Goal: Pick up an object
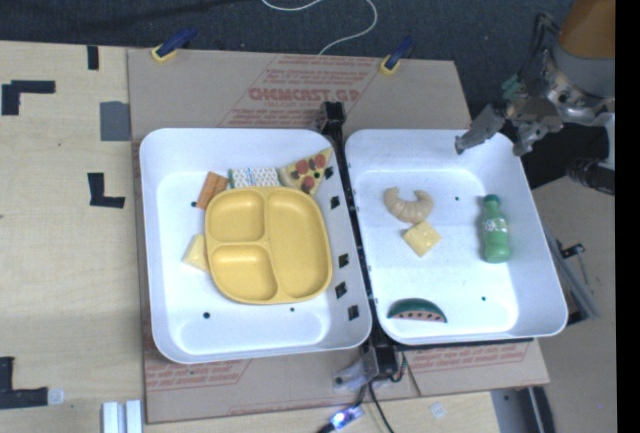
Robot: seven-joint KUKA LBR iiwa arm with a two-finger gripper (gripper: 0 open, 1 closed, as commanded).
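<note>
The end effector (492,133), its opening impossible to judge, hung at the upper right of the frame over the right bin's (520,316) far rim, while the croissant (409,205), cheese cube (422,240), green bottle (493,228) and watermelon slice (418,311) lay inside.

The arm (585,31) reaches in past the right bin's (520,316) far right corner, orange band uppermost (grey wrist below it). The gripper (490,133) hangs just over that corner's rim, fingers slightly spread, holding nothing.
</note>
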